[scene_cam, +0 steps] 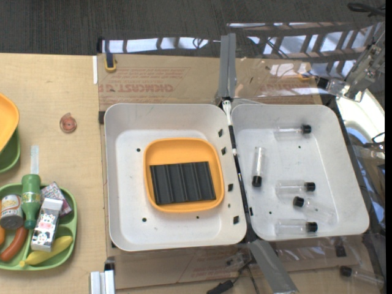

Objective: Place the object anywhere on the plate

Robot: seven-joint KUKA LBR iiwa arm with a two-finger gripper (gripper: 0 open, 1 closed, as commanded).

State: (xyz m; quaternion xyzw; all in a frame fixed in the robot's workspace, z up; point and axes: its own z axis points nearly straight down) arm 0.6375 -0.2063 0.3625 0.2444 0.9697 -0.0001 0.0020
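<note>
Two shallow white bins sit side by side on the bench. The left bin (pixel 122 225) holds an orange-yellow square plate (pixel 183 151) with a dark ribbed insert (pixel 184 183) lying across its middle. The right bin (pixel 343 213) carries five small clear vials with black caps, loose and well apart: one near the far wall (pixel 293 129), lying crosswise; one by the near-left side (pixel 258 166), lying lengthwise with its cap toward the camera; two near the middle-right (pixel 294 188) and (pixel 309 205); one by the near wall (pixel 294 227). Any of these may be the task's object; none is on the plate yet. Judgement on handling: the vials look light, rigid and smooth-walled, likely glass or hard plastic, so slippery and prone to rolling off when nudged; if glass, fragile under a hard squeeze. Best hold is probably across the barrel near mid-length, with the jaws set square to the tube's long axis; the cap end offers a duller, perhaps grippier surface. The transparent bodies are faint against the white floor, so the caps are the surest cue to position. The vial on the left side stands clear of its neighbours and closest to the plate, an easy candidate. The claw's state: cannot tell from this view. At the left of the bench sits a green tray of toy food (pixel 37 231), not part of the job.
</note>
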